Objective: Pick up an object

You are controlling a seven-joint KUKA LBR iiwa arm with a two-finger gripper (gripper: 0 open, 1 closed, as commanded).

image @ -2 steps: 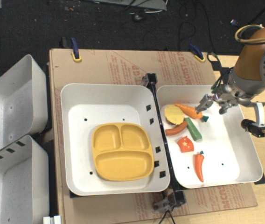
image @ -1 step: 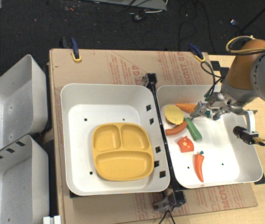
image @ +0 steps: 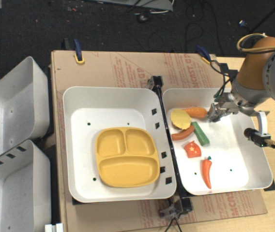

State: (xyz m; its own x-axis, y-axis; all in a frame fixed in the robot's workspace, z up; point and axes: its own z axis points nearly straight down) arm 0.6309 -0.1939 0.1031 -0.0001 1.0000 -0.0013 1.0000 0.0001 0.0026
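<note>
**End effector low in right bin beside carrot**

The end effector [image: 215, 114] sat in the right bin [image: 244, 175], just beside the orange carrot [image: 195, 112]; finger state could not be told. Nearby lay a yellow chip [image: 180, 119], sausage [image: 182, 133], green stick [image: 201, 134], red pepper [image: 192, 150], chili [image: 206, 172]. Left bin [image: 79, 129] held a yellow tray [image: 127, 157].

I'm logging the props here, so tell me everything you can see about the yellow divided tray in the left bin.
The yellow divided tray looks like smooth moulded plastic, a rounded rectangle with three compartments: two smaller ones along its far side and one long one along its near side. Nothing lies in any of them. It sits flat on the floor of the left bin, roughly central, slightly skewed against the bin's walls and apart from them.
</note>
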